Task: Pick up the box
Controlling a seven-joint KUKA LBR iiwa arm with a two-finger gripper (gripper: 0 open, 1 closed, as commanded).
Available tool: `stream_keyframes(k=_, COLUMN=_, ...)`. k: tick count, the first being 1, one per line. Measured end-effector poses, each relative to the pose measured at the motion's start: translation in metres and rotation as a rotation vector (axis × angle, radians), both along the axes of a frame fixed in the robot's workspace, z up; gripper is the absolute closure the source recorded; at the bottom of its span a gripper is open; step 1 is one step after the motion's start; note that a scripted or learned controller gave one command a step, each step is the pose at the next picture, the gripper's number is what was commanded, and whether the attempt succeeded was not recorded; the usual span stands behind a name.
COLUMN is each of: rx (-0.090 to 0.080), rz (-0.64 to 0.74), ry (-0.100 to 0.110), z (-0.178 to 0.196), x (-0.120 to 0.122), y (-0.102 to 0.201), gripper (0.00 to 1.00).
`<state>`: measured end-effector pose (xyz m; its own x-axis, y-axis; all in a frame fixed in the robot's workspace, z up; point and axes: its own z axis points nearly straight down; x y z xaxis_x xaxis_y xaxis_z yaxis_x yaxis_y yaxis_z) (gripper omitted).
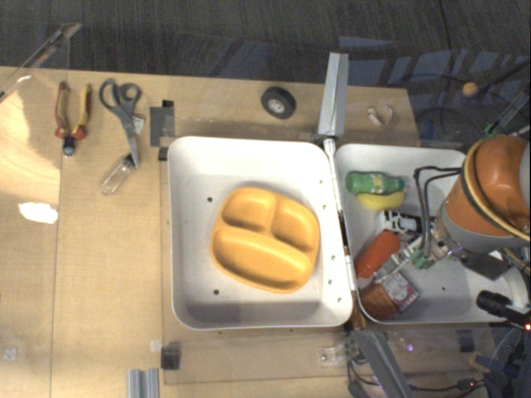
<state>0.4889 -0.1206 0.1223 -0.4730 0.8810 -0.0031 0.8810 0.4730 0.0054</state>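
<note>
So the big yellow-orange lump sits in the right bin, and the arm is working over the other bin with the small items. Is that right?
Not quite. The camera view shows the yellow-orange lump lying in the left bin, not the right. The rest holds: the arm is over the right bin, where the small items lie, among them a green and yellow item and a red item.

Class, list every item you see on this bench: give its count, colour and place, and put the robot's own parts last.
Bins: two, white, side by side.
Moulded lump: one, yellow-orange, left bin.
Bottle: one, green and yellow, right bin, top.
Orange item: one, right bin.
Box: one, brown-red, right bin, bottom.
Scissors: one, grey, bench top left.
Pliers: one, red-handled, far left.
Tape roll: one, black, above bins.
Arm: one, grey and orange, right.
Gripper: one, above the box.
</note>
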Motion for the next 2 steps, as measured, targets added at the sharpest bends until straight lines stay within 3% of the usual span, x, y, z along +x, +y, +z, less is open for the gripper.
stream_keyframes(k=1, rx=0.001, rz=-0.288, ry=-0.008, z=-0.032, x=0.002, y=0.012, gripper=0.0)
stream_keyframes(k=2, rx=-0.002, rz=-0.286, ry=-0.022, z=-0.02, x=0.007, y=0.011, gripper=1.0)
